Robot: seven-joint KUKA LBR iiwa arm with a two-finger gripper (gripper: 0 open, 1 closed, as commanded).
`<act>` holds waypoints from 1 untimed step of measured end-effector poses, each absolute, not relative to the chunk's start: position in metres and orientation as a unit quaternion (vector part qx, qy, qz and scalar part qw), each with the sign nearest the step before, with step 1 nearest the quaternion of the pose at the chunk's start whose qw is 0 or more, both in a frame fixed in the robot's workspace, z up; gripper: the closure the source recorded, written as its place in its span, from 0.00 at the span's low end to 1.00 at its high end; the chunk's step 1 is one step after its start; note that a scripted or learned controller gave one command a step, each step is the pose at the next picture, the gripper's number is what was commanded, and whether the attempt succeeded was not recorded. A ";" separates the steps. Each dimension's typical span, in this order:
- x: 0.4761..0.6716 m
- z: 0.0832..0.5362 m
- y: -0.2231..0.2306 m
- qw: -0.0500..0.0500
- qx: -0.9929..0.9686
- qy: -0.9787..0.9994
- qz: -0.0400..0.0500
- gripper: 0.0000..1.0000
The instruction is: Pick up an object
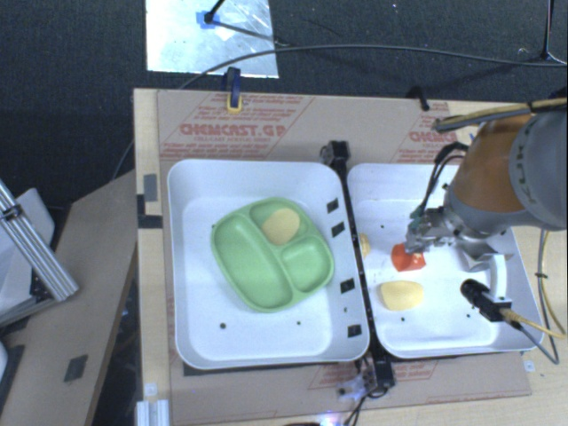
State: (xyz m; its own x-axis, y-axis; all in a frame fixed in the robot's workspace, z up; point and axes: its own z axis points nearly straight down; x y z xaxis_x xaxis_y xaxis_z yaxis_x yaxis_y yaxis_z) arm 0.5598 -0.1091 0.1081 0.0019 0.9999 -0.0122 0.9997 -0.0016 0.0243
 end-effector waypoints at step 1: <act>0.552 0.163 -0.113 0.002 0.707 0.707 0.002 1.00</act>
